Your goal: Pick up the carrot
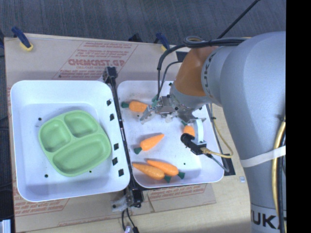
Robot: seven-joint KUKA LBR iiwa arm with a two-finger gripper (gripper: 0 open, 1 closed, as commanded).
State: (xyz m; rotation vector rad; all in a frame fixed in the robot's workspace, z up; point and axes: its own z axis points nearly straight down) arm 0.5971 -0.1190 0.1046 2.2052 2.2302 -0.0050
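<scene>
Several orange carrots with green tops lie in the right white bin (127, 130). One carrot (137, 106) is at the bin's far left, one (151, 142) in the middle, and two (148, 171) (165, 167) rest side by side at the near edge. Another carrot (189, 130) peeks out from under the arm. My gripper (149, 111) hangs low over the far part of the bin, just right of the far-left carrot. No carrot shows inside it.
A green divided plate (74, 142) sits in the left white bin (19, 130). The grey arm with its orange band (194, 74) covers the right bin's right side. A black cable (214, 152) loops near the right wall.
</scene>
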